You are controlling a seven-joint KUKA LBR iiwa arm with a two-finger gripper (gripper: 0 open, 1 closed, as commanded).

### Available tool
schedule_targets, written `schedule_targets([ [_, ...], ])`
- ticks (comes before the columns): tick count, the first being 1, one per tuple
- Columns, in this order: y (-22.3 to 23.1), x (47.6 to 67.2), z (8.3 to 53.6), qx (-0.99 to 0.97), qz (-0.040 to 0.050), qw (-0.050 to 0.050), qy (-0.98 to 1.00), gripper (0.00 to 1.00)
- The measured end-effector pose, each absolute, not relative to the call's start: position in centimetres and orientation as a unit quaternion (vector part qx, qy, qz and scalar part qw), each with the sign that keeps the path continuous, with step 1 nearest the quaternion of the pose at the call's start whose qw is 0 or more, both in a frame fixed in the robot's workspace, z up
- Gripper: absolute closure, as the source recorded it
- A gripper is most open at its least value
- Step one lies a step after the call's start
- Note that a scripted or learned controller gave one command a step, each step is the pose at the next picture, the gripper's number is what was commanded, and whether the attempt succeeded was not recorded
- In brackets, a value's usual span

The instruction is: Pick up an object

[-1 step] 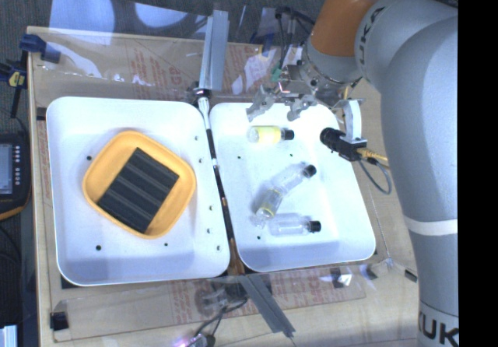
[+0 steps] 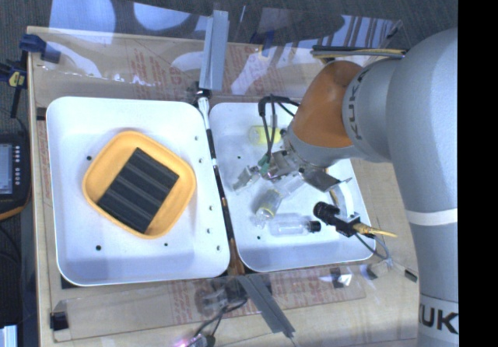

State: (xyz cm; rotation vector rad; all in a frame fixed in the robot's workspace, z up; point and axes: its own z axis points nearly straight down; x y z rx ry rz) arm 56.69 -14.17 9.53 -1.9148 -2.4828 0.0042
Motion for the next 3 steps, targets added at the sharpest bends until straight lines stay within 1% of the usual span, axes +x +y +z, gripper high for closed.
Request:
schedule_targets([
  [1, -19.7, 50.3, 9.1, -0.544, 0.0003, 0.003, -0.839, 0.0],
  [2, -19.6, 50.4, 10.1, -0.541, 0.0004, 0.003, -0.841, 1.0],
  [3, -16.2, 52.6, 22.2, -0.55, -0.0002, -0.001, -0.835, 1.0],
])
